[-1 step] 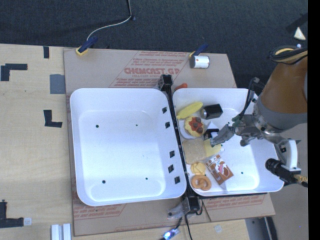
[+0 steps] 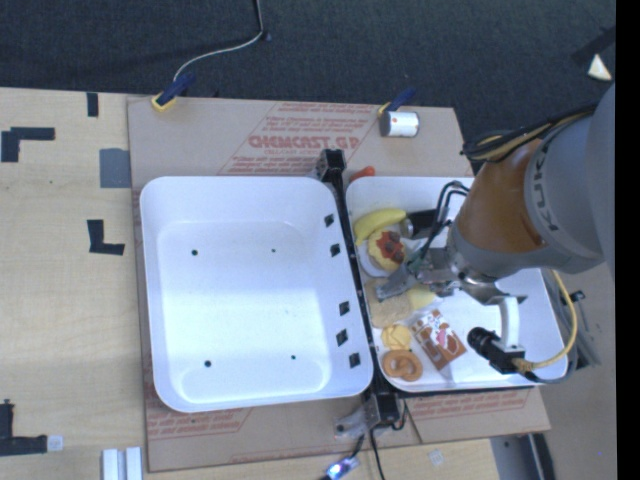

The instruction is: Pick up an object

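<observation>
Bench, viewed from above. Two shallow white bins are set side by side on a brown cardboard sheet (image 2: 300,138), on which red lettering is printed; "CHEMCAST" is made out, the rest is too small to be read.

Left bin (image 2: 160,268): bare white floor with four dark dots.

Right bin (image 2: 555,318): a yellow banana (image 2: 378,221) is placed at the far left corner; a red-and-white packet (image 2: 438,336) and a round brown ring-shaped item (image 2: 404,365) are placed near the front. Printing on the packet cannot be read.

Arm (image 2: 520,208): grey with an orange band, reached in from the right over the right bin. Black letters are partly seen on the grey casing.

Gripper (image 2: 405,280): lowered among the items just right of the divider; whether it is open or closed cannot be told, nor whether anything is held.

A small white cylinder (image 2: 402,124) is placed on the cardboard beyond the bins.
</observation>
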{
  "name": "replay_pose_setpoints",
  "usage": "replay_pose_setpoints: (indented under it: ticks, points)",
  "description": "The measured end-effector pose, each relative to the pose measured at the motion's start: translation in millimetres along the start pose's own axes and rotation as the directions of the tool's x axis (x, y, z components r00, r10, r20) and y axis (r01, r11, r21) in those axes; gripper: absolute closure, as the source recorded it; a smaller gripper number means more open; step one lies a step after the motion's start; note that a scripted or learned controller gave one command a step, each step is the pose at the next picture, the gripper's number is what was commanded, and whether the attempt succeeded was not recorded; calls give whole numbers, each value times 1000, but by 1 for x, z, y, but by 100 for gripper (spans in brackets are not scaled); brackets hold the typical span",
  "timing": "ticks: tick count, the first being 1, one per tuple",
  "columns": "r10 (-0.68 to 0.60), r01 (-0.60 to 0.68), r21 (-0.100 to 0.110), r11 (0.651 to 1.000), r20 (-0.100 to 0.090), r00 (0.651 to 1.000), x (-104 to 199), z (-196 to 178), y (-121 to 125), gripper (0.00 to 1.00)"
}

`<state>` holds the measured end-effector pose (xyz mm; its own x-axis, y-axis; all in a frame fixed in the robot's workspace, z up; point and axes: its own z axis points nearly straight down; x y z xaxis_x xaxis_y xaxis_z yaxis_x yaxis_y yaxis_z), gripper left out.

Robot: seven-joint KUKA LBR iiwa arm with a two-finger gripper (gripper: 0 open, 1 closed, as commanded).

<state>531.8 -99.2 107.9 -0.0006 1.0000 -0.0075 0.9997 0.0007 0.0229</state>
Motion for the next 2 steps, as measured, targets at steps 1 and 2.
replay_pose_setpoints:
  ticks: [1,2]
  points:
    - [1,-1,0,1000,3,1000,0,10,56,0]
    - [4,-4,-26,1000,11,1000,-3,6,49,100]
